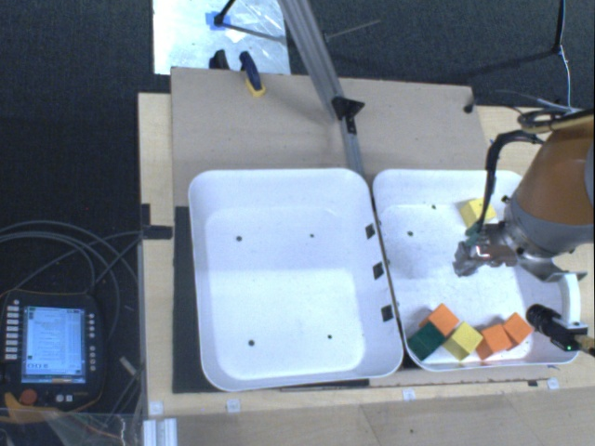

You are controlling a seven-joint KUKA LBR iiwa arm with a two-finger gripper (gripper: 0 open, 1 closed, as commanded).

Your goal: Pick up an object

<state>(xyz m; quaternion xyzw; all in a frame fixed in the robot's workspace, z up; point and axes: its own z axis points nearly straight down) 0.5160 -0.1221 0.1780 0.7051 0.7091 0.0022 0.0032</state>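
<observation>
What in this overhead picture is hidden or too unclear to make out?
- Gripper: small and blurred in the camera view, so its state and any contact with a block cannot be read.
- Yellow block: partly hidden behind the arm.
- Right bin: its far right side is covered by the arm.
- Handheld screen: text too small to read.
- Block pile: which blocks touch is unclear.
</observation>
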